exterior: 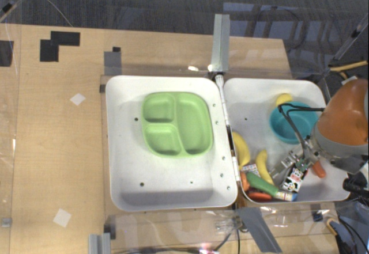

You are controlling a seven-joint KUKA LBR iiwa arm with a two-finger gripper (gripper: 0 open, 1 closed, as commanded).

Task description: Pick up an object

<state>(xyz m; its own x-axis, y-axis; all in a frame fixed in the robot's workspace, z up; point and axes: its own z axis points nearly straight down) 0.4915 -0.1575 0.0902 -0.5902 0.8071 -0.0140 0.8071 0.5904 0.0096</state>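
Gripper low in right bin, finger state unreadable; bananas just left, teal bowl above it.

Grey arm w/ orange band, black cable, metal gripper.

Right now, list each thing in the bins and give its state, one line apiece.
green divided tray: lying flat in the left bin, compartments up
teal bowl: upright in the right bin
bananas: lying flat near the right bin's front left
orange carrot: lying along the front wall
marker: lying beside the carrot
end effector: lowered into the right bin over the clutter
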